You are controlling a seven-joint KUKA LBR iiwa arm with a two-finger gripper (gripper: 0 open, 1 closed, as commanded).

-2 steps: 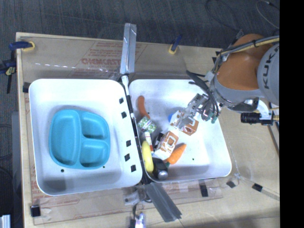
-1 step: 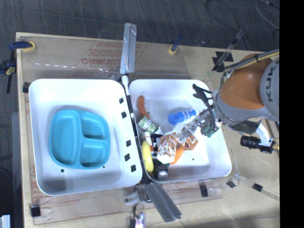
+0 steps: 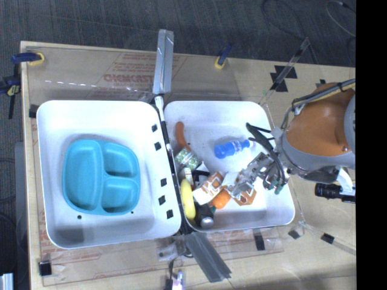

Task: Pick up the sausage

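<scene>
I see the hand [image 3: 242, 189] low in the right bin [image 3: 266, 110]; if it is clenched, I cannot tell. The sausage [image 3: 180, 135] lies at ten o'clock from it.

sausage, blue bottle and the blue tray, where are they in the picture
sausage [image 3: 181, 135], camera view, middle of its brown length by the right bin's left wall
blue bottle [image 3: 226, 148], camera view, on its blue body
blue tray [image 3: 100, 175], camera view, on the ridge between its compartments
</scene>
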